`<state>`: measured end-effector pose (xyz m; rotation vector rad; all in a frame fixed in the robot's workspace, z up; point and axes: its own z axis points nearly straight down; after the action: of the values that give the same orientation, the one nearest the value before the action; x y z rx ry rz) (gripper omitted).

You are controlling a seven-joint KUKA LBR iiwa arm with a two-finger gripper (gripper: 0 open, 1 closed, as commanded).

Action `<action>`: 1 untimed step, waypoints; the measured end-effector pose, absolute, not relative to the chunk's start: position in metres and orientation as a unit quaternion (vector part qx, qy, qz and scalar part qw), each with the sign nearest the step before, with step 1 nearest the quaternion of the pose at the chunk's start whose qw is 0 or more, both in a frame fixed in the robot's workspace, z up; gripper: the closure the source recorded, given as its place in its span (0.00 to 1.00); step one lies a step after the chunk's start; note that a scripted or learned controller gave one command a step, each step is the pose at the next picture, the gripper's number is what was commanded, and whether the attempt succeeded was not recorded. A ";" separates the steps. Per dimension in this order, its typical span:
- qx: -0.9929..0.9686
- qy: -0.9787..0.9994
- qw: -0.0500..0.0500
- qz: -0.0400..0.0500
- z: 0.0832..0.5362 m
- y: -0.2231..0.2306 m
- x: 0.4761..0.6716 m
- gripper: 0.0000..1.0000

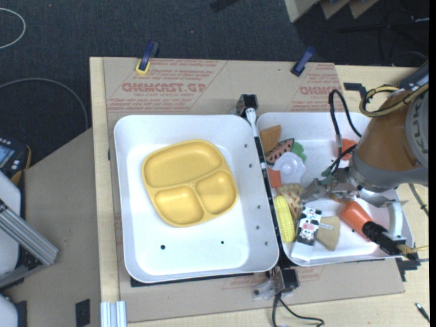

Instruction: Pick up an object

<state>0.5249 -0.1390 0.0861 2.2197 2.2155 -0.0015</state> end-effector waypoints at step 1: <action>0.708 0.706 0.005 0.001 0.098 -0.139 0.526 1.00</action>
<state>0.5259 -0.1392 0.0982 2.2184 2.2111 0.0032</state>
